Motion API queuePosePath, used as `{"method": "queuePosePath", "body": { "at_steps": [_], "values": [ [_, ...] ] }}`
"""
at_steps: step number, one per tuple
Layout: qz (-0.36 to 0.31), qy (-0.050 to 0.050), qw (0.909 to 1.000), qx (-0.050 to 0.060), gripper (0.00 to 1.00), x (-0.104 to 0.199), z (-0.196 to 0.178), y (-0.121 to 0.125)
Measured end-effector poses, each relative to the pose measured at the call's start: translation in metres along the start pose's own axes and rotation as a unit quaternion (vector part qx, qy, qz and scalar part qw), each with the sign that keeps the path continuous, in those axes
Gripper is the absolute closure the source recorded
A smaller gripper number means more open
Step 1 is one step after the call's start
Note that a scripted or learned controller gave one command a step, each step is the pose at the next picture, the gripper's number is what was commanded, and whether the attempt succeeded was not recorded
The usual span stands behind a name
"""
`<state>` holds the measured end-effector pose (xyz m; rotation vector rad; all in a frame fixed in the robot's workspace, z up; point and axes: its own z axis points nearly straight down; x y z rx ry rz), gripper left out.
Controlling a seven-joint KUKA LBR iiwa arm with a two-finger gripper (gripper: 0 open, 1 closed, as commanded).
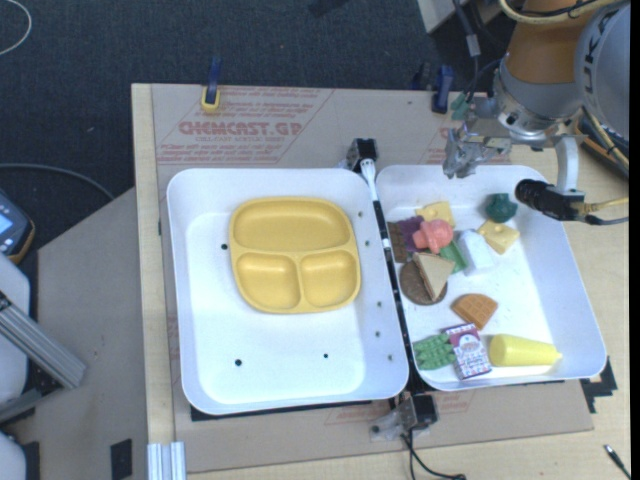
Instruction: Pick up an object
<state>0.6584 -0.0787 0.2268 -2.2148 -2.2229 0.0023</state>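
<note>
Gripper (461,166) hangs over the far rim of the right bin (548,268), toward that bin's inner corner. Can't tell how wide it's set: too small and slanted from up here. It's apart from every item.

All pickable items are in the right bin, on the camera side of the gripper:
- yellow chunk (435,211): nearest the gripper, just camera-side of it and slightly view-left, touching the pink toy (436,234) beyond it.
- dark green piece (499,207): near the gripper, view-right of it, with a pale yellow wedge (498,235) just beside it on the camera side.
- brown block (404,236): view-left of the pink toy, by the bin's inner wall.
- white block (478,251) and a green strip (457,256): packed between the pink toy and the pale wedge.
- brown disc (412,280) with a tan wedge (434,271) lying on it: further camera-side.
- orange waffle piece (474,309): further again, on its own.
- farthest from the gripper, 3 in a row along the near rim: green studded piece (433,351), red-and-white carton (467,353), yellow cylinder (522,350). Carton touches the green piece.

Left bin (270,358) holds 1 yellow 3-compartment plate (295,253), well apart from the gripper, view-left of it.

Both bins sit on a printed cardboard sheet (250,128).
</note>
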Motion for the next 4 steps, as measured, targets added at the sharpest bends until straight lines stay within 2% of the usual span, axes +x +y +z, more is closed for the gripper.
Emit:
{"method": "queuePosePath", "body": {
  "at_steps": [1,2,4],
  "values": [
    [-0.001,0.000,1.0000,0.000,1.00,0.061,0.001,-0.007],
    [0.000,0.000,1.0000,0.001,1.00,0.101,0.010,-0.032],
    [0.002,-0.001,1.0000,-0.002,1.00,0.088,0.007,-0.031]
  ]
}}
